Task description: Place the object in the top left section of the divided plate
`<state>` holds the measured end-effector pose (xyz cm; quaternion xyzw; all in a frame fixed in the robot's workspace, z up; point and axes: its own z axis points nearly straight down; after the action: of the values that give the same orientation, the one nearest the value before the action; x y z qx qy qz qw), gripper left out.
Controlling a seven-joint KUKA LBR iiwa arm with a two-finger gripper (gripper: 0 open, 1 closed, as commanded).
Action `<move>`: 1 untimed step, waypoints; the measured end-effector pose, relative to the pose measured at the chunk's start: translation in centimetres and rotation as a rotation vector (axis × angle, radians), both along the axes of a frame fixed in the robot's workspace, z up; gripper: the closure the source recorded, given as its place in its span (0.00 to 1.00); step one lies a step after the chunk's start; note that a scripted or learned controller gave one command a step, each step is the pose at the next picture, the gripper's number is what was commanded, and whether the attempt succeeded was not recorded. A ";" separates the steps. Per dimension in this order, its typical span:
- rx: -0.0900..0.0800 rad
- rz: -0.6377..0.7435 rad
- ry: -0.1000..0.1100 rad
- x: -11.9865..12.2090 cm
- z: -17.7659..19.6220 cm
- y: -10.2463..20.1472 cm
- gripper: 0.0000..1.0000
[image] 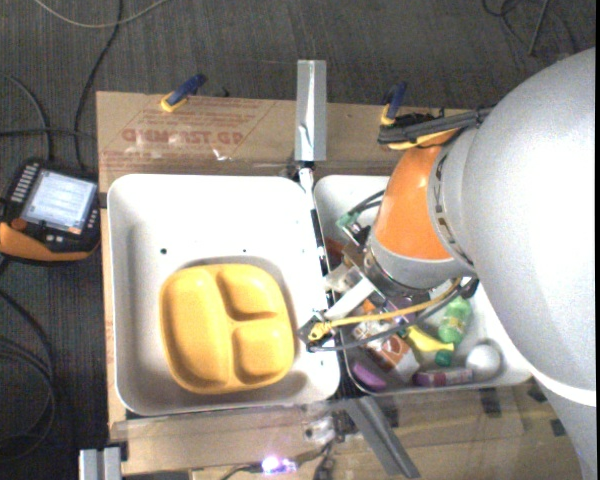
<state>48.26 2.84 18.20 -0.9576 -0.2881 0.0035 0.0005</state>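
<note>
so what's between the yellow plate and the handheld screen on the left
Just bare floor of the left bin and its rim, in the camera view; no object sits between the plate and the screen.

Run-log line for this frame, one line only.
arm: over right bin, low above clutter | yellow divided plate: in left bin | grasp: cannot tell | placement: not yet done

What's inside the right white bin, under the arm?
In the shallow right white bin, along its lower edge, lie a green plastic item, a purple piece and a pale rounded object. The grey-and-orange arm covers the rest.
</note>
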 end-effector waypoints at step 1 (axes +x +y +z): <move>0.001 0.002 0.006 0.0 0.7 0.1 1.00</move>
<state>48.22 2.96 18.92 -0.9572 -0.2892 0.0062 0.0019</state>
